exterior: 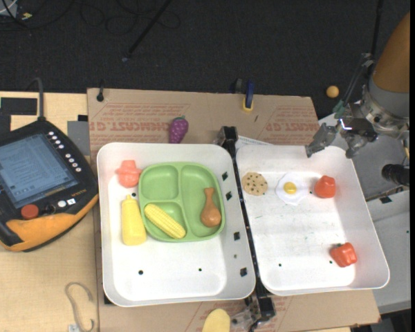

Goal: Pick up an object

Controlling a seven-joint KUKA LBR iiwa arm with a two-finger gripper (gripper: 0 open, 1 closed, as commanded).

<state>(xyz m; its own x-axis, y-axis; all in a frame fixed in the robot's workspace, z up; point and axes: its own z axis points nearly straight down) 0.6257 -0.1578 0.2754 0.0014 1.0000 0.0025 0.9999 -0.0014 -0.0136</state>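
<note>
The pincer (334,141) hovers at the right bin's (373,254) far edge, fingers apparently spread wide, holding nothing. Nearest below it lie a red tomato (324,187) and fried egg (291,188).

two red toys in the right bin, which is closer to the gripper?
The upper red toy, beside the fried egg. The other sits lower, farther from the gripper.

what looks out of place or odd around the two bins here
Two toys lie outside the bins: a purple plastic grape bunch on the cardboard behind the left white bin, and a yellow lemon-like toy at the front edge. Nothing looks spilled or damaged.
</note>
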